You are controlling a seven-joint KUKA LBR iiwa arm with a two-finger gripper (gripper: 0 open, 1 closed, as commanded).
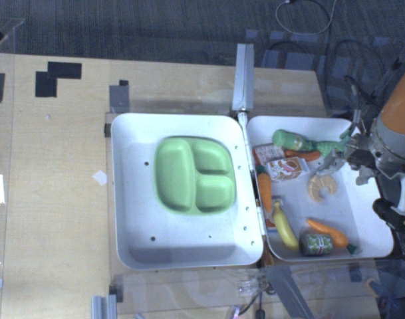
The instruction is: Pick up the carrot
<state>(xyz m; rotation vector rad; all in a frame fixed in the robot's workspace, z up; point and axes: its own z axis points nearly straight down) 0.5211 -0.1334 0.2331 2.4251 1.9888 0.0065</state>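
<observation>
You've got no pick yet — the carrot [326, 230] lies on the floor of the right bin [368, 218], near its front edge, beside a can [316, 244]. The gripper [333, 157] hangs well behind it, over the bottle [296, 140] — can't tell its jaw state. The whole grasp is left.

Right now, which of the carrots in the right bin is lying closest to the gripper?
The carrot at the bin's far side, beside the green bottle, just left of the gripper. Another carrot lies at the near edge, and one by the left wall.
</observation>
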